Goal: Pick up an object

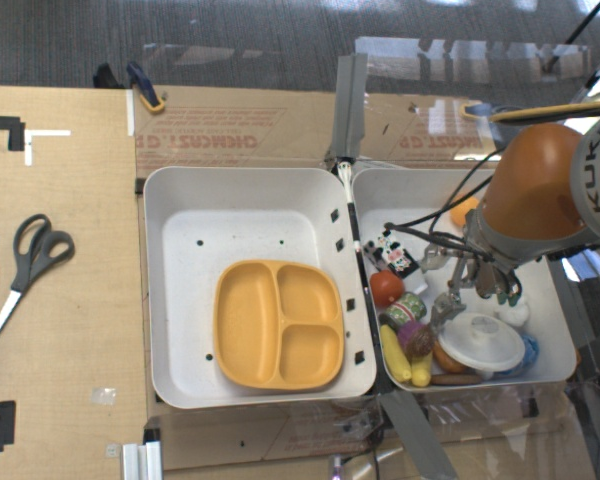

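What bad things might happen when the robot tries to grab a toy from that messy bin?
1. The toys in the right bin are packed tight, so the gripper may nudge the tomato or banana rather than catch one.
2. The white lid below it looks wide and flat, so it could slip.
3. The dangling cables might snag.

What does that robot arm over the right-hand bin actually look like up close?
The arm is bulky and rounded, with a broad orange band above the wrist and a grey section carrying dark lettering at the right. Thin black cables loop off its left side. It ends in a small metallic gripper with slim fingers.
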You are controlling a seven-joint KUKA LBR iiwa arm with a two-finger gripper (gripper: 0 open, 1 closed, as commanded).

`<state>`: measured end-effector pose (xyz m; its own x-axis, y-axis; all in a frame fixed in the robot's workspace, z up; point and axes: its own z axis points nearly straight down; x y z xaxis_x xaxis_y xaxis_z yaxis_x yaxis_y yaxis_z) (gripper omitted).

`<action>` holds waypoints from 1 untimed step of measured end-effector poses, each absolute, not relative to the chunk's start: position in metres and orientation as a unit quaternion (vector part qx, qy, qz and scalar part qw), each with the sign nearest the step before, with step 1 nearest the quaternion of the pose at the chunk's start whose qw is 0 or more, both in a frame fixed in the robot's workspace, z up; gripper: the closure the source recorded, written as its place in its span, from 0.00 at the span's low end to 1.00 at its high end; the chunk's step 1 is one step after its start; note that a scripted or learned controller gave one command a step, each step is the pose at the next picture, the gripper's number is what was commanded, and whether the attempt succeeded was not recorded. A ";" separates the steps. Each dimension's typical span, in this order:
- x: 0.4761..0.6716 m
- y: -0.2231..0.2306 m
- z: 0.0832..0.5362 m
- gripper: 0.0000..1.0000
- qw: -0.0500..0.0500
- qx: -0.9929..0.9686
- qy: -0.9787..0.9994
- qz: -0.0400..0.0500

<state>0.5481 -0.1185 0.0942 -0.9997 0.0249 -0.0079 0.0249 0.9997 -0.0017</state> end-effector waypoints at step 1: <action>0.484 -0.119 0.097 0.00 0.012 0.069 0.998 -0.002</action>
